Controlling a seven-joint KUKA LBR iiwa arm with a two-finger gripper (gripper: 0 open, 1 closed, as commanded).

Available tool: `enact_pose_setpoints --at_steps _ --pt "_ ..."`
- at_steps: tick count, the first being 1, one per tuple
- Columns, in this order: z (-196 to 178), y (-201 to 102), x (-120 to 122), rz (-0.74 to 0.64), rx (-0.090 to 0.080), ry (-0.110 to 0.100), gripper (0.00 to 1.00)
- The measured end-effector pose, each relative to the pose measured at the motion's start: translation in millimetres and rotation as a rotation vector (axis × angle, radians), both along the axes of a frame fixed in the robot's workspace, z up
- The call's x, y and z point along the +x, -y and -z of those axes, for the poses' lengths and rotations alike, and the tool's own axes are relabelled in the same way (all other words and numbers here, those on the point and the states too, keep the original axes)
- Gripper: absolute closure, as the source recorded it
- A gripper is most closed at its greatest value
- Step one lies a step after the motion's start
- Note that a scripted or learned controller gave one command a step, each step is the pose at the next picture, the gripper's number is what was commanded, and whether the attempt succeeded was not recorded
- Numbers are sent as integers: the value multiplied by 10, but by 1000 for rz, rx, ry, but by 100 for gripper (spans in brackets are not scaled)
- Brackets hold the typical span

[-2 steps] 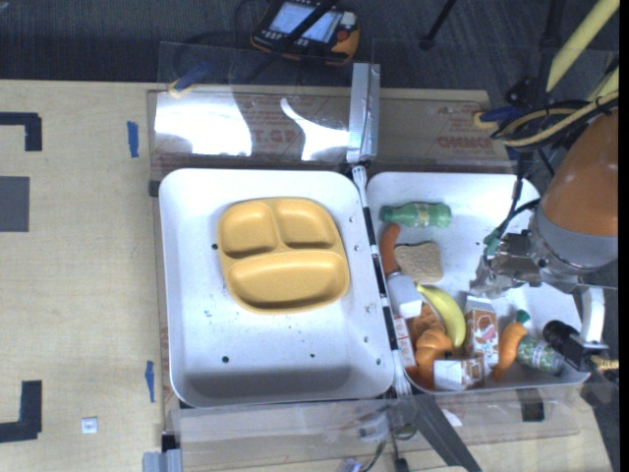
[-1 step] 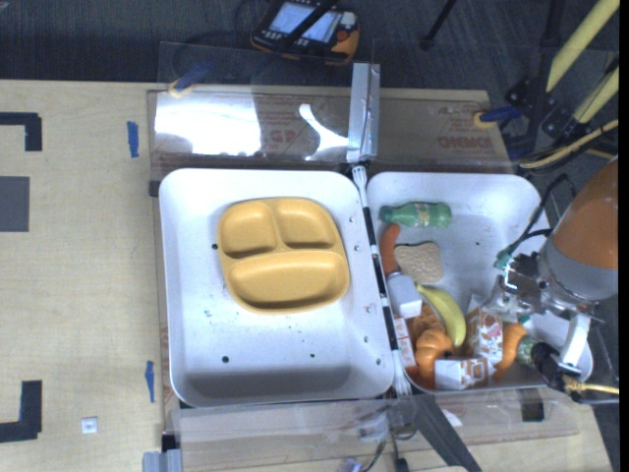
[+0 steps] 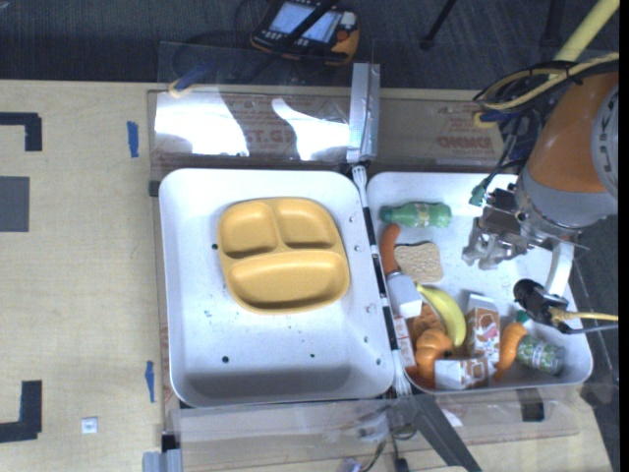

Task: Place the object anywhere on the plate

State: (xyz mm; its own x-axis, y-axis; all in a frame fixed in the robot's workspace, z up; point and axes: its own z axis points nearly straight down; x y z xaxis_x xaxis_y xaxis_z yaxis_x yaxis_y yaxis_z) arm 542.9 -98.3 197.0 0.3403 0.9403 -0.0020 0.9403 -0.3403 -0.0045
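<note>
Yellow three-compartment plate (image 3: 284, 254) in left bin (image 3: 187, 362), upside bare. Right of plate, in right bin (image 3: 580, 362): green bottle (image 3: 417, 214), bread slice (image 3: 424, 261), banana (image 3: 444, 312), carrot (image 3: 511, 345), cartons. Gripper (image 3: 496, 248) farther right, above bin floor; jaw opening cannot be told, nothing visibly held.

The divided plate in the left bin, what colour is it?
Yellow; the three-compartment plastic plate shows plainly in the camera view.
</note>
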Motion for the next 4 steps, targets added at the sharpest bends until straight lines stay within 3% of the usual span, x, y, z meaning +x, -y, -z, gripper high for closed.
enact_pose_setpoints --at_steps 1,2,3,4 --pt "325 310 -411 326 1 -4 100" --pt "914 829 -594 566 2 11 100" --pt "534 143 163 698 -3 -2 100" --pt "150 -193 838 532 -3 0 100"
